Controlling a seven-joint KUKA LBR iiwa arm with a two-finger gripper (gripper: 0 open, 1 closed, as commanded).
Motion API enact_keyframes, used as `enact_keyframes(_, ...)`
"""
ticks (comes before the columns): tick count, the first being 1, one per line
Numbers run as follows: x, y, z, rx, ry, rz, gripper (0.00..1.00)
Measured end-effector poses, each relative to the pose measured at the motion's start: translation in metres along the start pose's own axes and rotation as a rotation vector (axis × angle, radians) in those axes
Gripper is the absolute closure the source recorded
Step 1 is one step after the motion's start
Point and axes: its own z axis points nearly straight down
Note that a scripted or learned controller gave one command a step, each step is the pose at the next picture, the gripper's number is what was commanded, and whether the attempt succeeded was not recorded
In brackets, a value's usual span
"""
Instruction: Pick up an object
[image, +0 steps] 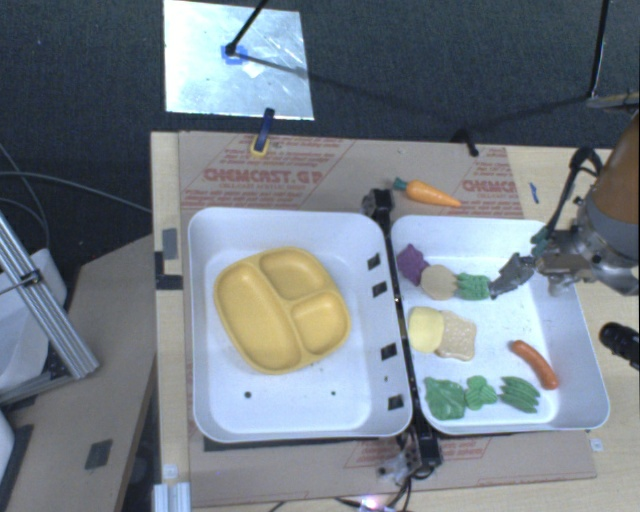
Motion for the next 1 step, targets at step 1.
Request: enact_keyframes(1, 0.0001, 0.0011, -0.0111, -0.004, -0.001, -0.003, 1.0)
